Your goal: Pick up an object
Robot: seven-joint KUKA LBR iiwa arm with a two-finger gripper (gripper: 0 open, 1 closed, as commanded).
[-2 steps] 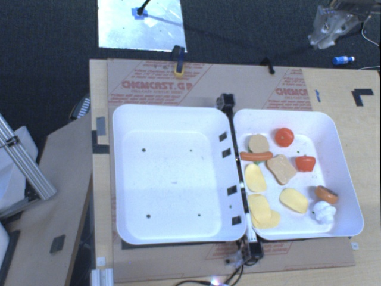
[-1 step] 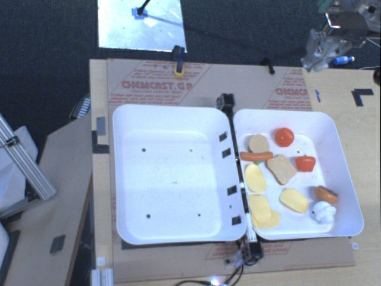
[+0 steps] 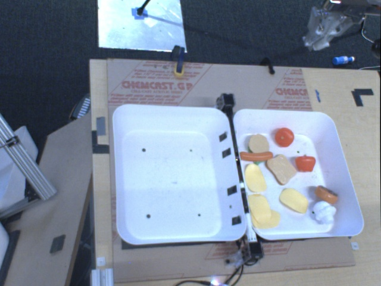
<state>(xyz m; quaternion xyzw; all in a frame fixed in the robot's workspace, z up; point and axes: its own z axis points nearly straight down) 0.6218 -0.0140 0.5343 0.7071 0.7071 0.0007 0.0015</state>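
Note:
The right bin (image 3: 336, 142) holds several toy foods. A red tomato (image 3: 284, 137) and a red pepper (image 3: 305, 163) lie toward its far side. A sausage (image 3: 256, 156), a round tan biscuit (image 3: 258, 143) and a bread slice (image 3: 281, 169) lie near the middle. Yellow pieces (image 3: 255, 178) run along the left wall, and another yellow piece (image 3: 293, 200) lies nearer the front. A brown-orange item (image 3: 326, 194) and a white item (image 3: 323, 213) sit at the front right. My gripper (image 3: 322, 32) hangs high at the top right, beyond the bench's far edge and well away from both bins.
The left bin (image 3: 122, 177) adjoins the right one, joined by black clips (image 3: 227, 154). A shiny metal plate (image 3: 141, 16) lies on the dark floor beyond the bench. A yellow clamp (image 3: 178, 70) sits on the cardboard's far edge. A blue marker (image 3: 343, 59) lies at the top right.

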